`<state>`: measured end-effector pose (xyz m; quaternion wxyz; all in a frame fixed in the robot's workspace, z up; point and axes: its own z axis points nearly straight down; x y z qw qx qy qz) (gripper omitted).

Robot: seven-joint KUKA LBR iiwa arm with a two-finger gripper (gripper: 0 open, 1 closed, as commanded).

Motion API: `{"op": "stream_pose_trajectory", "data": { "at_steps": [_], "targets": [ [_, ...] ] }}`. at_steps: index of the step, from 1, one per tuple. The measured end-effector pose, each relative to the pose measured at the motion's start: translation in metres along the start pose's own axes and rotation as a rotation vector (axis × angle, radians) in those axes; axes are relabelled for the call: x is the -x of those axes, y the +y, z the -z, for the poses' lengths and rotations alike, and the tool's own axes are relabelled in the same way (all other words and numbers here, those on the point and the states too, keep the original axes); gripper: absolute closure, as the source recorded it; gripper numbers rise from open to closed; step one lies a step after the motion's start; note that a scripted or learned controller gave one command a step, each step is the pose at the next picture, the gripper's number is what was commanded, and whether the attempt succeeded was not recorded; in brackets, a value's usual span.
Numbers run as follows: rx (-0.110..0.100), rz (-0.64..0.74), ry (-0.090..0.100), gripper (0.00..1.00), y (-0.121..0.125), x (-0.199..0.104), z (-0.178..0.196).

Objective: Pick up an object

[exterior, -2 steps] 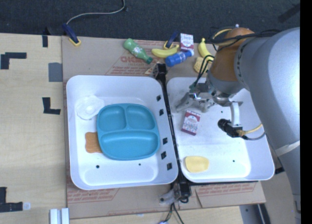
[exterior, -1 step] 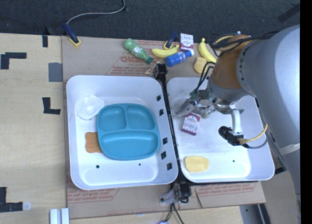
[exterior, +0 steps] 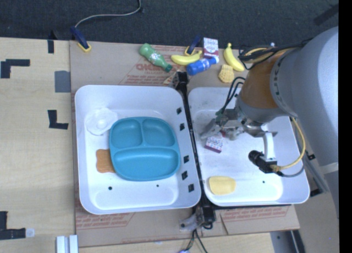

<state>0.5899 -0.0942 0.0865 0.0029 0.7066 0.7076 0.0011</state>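
The small purple-and-white packet [exterior: 214, 144] lay in the right bin [exterior: 286, 191], toward its left side, roughly mid-depth. You had the gripper [exterior: 220, 128] right above it, tips just on its far side and slightly left, touching or almost touching; contact could not be confirmed. The packet's long axis ran on a diagonal, far-left to near-right. Whether the jaws were apart or together could not be told, since the wrist and cabling blocked them. Nothing was visibly clamped.

The relation that mattered: the packet sat just near of the tips, so the next move likely needed a short shift toward the near side, then a drop.

A yellow soft item [exterior: 221, 185] lay at the near-left of the same bin, well apart from the packet. The left bin [exterior: 82, 136] carried 1 blue divided plate [exterior: 145, 148], a clear cup [exterior: 99, 121] and an orange piece [exterior: 103, 161]. Beyond both bins lay 2 bananas [exterior: 186, 58], a green bottle [exterior: 154, 57] and a blue bottle [exterior: 199, 66].
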Motion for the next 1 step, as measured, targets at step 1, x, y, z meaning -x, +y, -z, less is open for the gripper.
{"op": "stream_pose_trajectory", "data": {
  "at_steps": [1],
  "targets": [
    [-0.001,-0.001,0.000,1.00,-0.0002,-0.0001,0.0092]
  ]
}}
